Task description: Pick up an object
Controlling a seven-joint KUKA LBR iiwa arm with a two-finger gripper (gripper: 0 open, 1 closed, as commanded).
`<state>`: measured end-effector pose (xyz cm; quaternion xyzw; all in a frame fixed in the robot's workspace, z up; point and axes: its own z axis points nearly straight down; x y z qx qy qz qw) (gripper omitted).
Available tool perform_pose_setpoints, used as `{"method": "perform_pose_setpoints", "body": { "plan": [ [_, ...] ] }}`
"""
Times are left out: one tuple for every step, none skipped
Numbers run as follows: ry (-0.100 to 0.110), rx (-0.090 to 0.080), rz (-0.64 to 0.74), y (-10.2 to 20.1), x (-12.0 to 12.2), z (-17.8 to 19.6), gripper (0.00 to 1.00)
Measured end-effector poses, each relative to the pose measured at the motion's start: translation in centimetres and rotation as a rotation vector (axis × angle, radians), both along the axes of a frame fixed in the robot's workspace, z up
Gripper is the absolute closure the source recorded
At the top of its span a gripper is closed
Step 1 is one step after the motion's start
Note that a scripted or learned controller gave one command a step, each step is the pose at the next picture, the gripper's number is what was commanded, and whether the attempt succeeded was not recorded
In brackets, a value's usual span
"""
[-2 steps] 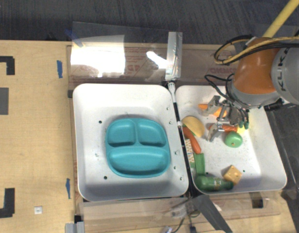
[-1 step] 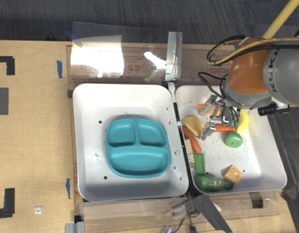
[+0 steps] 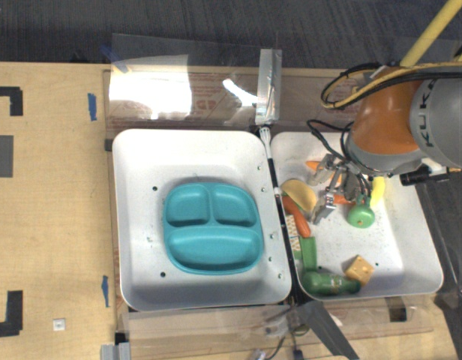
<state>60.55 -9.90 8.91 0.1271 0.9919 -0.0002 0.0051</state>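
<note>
Two white bins side by side: left bin (image 3: 133, 201) holds a teal divided plate (image 3: 213, 226), flat. Right bin (image 3: 418, 265) has the clutter: green ball (image 3: 360, 216), yellow piece (image 3: 378, 190), tan banana-like item (image 3: 300, 195), orange carrot (image 3: 298, 220), green bottle shape (image 3: 321, 274) and a tan block (image 3: 358, 268). Gripper (image 3: 332, 193) sits low over the right bin's upper middle, just left of the green ball. Can't tell finger spread or whether anything is gripped.
</note>
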Motion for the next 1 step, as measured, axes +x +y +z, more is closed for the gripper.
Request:
{"method": "perform_pose_setpoints", "body": {
  "plan": [
    [-0.001, 0.001, -0.021, 0.17, -0.74, 0.02, 0.0]
  ]
}}
